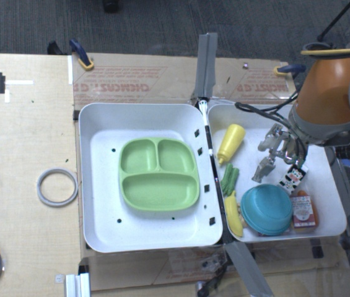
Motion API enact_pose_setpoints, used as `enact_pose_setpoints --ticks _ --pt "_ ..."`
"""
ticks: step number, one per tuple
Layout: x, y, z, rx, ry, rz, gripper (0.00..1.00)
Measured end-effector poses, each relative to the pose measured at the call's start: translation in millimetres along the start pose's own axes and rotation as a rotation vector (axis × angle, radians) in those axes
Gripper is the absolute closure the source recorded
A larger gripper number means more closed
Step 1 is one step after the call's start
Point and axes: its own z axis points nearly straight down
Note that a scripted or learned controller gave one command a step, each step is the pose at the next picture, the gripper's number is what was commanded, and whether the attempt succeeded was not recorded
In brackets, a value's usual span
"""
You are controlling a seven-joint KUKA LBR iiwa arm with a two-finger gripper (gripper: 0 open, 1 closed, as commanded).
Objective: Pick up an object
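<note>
While the end effector (272, 159) hangs above bare floor in the right bin (334, 184), its fingers spread apart on nothing, 1 blue bowl (266, 209) sits just below. A yellow bottle (231, 143) lies near the dividing edge.

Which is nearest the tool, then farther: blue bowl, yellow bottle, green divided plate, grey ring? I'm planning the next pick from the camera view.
Measured from the tool over the right bin:
1. Blue bowl, just below it in the right bin.
2. Yellow bottle, at that bin's left side.
3. Green divided plate, in the left bin.
4. Grey ring, on the bench, far left.
</note>
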Motion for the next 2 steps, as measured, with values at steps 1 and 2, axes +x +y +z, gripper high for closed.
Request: enact_pose_setpoints --ticks 1,2 --pt "29.4 -8.9 38.1 0.001 0.001 0.469 0.00" --pt "66.9 -36.9 35.7 -0.006 -0.008 0.627 0.00"
